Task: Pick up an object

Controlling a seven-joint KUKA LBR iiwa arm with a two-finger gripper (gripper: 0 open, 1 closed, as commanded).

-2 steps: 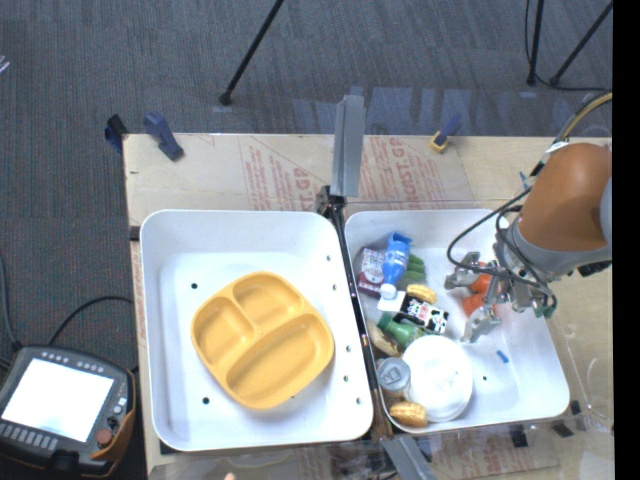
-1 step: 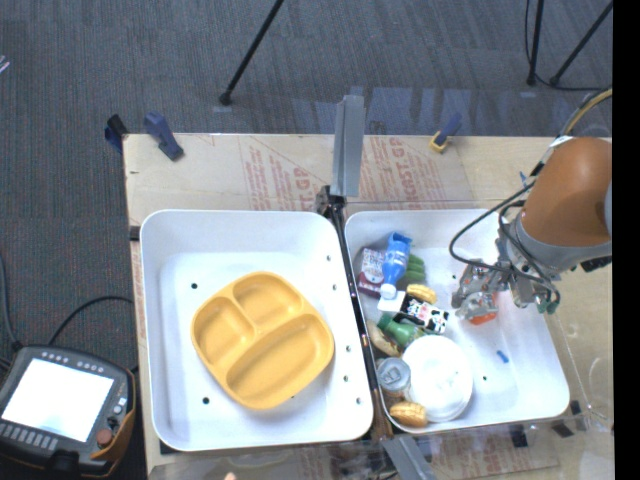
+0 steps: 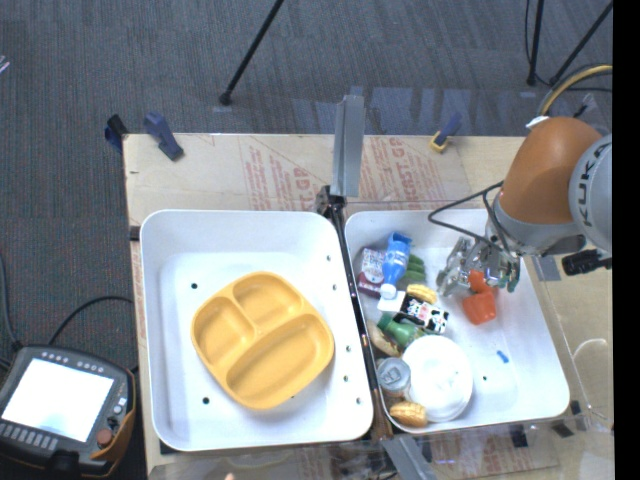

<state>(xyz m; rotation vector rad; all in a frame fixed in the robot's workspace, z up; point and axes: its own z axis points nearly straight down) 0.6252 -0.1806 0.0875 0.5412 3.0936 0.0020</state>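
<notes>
**Q:** Looking down at the right bin (image 3: 520, 393), where does your gripper (image 3: 478, 280) sit?

**A:** Right of centre in the frame, low inside that bin. Just below and a little right of it lies an orange-red block (image 3: 480, 306), touching or nearly touching the gripper's underside.

**Q:** Does it have hold of the block?

**A:** You cannot tell; metal parts crowd the spot, hiding how wide it stands.

**Q:** Anything else close?

**A:** A cluster with a blue bottle (image 3: 397, 256) lies to its left. The yellow plate (image 3: 262, 338) sits in the left bin, well apart.
</notes>
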